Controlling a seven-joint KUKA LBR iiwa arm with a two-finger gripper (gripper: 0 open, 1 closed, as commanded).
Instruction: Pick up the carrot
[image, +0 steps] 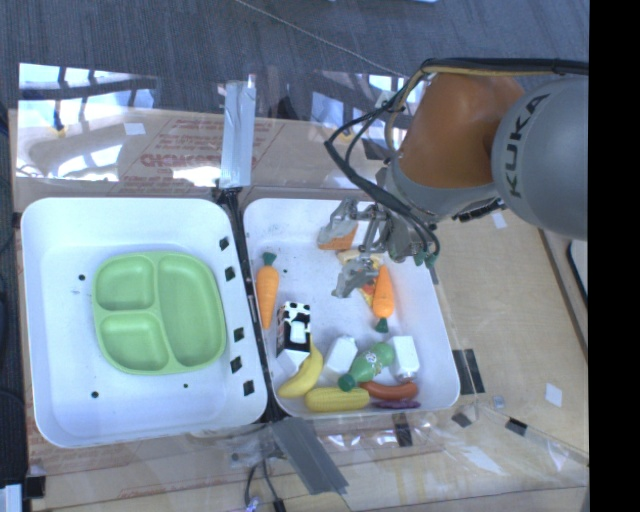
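Two carrots in the right bin (425, 300); one carrot (267, 290) lies against the bin's left wall, green top toward the far side, tip toward the near side, long axis roughly along that wall; a second carrot (383, 292) sits just under the gripper (360, 268), green end toward the near side, axis slightly tilted; gripper hangs low over the second one, grip state can't be read from here, nothing visibly held; likely a light, rigid, smooth plastic toy, so slippery on the taper; judge best hold across the thick mid-body, jaws square to the long axis.
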